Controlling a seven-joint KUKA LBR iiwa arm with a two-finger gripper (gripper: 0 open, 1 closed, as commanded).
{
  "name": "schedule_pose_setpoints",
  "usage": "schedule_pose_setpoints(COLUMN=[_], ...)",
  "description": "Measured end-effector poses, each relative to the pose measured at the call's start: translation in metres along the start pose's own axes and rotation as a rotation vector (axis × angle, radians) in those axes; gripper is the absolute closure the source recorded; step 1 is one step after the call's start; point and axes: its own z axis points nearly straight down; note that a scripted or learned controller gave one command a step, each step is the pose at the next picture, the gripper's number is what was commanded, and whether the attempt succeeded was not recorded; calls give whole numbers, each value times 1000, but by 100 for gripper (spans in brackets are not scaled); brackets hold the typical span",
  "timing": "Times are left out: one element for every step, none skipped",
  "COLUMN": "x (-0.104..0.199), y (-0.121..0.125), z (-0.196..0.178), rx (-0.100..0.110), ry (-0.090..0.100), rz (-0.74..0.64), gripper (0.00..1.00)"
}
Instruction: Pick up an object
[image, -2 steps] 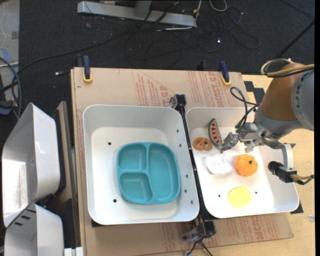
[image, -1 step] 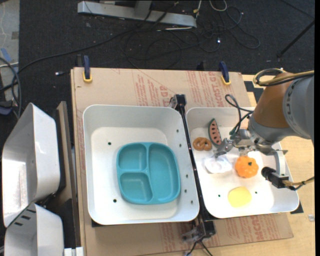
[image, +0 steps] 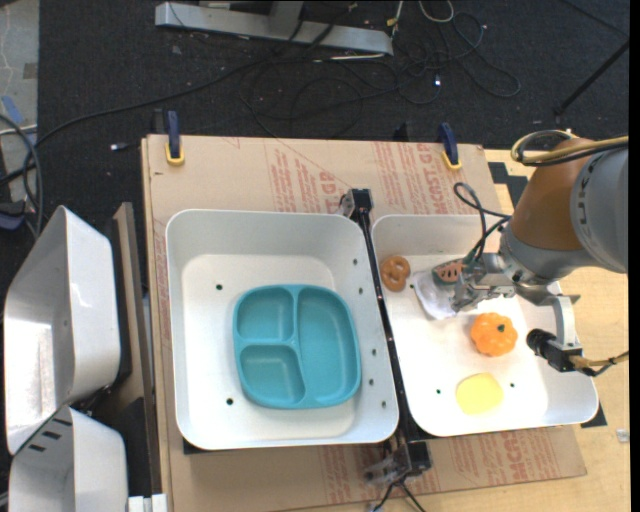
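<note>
The right bin (image: 560, 400) holds a brown pretzel-shaped piece (image: 395, 272) near its left wall. An orange pumpkin-like object (image: 493, 334) lies at mid-right and a flat yellow disc (image: 479, 393) near the front. My gripper (image: 455, 284) reaches in from the right and hangs low over the bin's upper middle. It is just above a pale whitish object (image: 434, 300), to the right of the pretzel piece and up-left of the orange object. A small brownish bit (image: 450, 269) shows at the gripper's tip; I cannot tell whether it is held.
The left bin (image: 200, 250) holds a teal divided plate (image: 297, 346). A black divider (image: 375, 280) runs between the bins. The grey arm with its orange band (image: 545, 205) crosses the right bin's far right corner. A black cable connector (image: 548, 347) hangs beside the orange object.
</note>
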Motion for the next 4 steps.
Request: schedule_pose_setpoints(x=[-10, -16, -9, 39], y=[1, 1, 3, -10], z=[-51, -96, -141, -129], rx=[-4, -4, -4, 4], ry=[-1, -2, -1, 2], rz=[1, 0, -4, -7], gripper=[100, 100, 100, 100])
